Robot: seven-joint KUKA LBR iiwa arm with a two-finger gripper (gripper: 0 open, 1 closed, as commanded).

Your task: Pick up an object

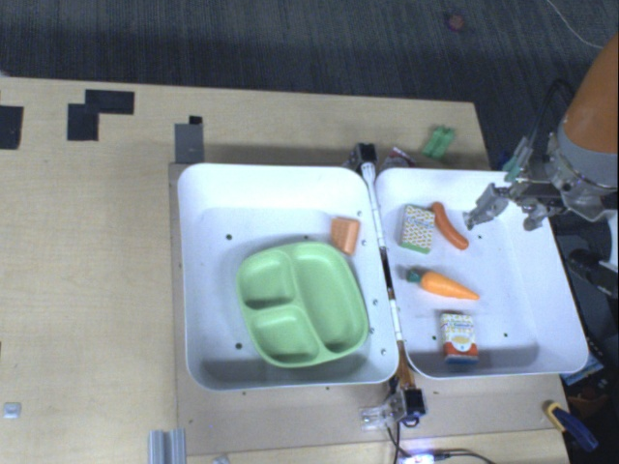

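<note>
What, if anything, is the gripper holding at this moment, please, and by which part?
Nothing: the gripper hangs open above the right bin, apart from the sausage lying there.

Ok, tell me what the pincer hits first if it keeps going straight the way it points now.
Probably the red sausage-shaped toy. The pincer sits over the right white bin, its fingers aimed down and leftward toward that toy beside the small dotted box. Height above the bin is unclear.

Grey arm (580,187), orange band, metal fingers (481,213)
</note>
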